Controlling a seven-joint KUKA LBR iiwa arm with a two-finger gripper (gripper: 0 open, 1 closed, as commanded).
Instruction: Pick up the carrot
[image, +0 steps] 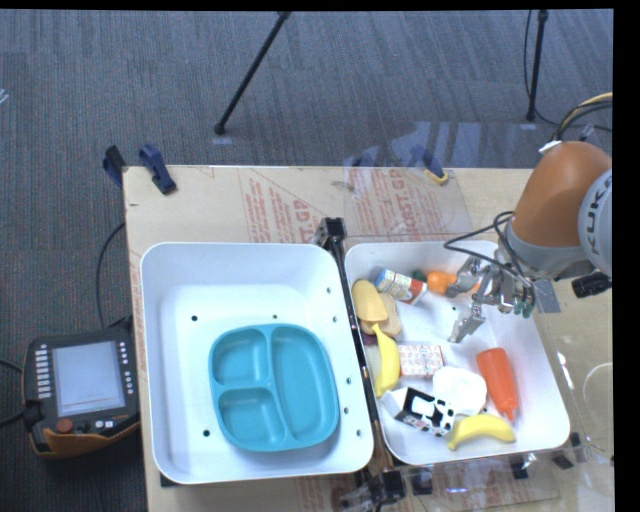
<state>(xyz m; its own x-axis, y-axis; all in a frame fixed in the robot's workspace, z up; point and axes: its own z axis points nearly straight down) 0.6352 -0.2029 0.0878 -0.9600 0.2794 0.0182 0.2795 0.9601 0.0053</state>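
Observation:
The carrot (498, 381) is an orange tapered piece lying in the right bin (548, 350), near its right wall. Its thick end points up the view and its tip points toward a banana (481, 430). My gripper (467, 300) hangs over the middle of the right bin, up and to the left of the carrot and apart from it. Its fingers are spread open and nothing sits between them. One fingertip (463, 329) points down toward the bin floor.
The right bin also holds a second banana (385, 362), a small can (402, 285), a little orange piece (440, 281), a checked box (420, 357), a white lump (458, 385) and a black-and-white item (428, 410). A teal divided plate (272, 385) lies in the left bin (170, 290).

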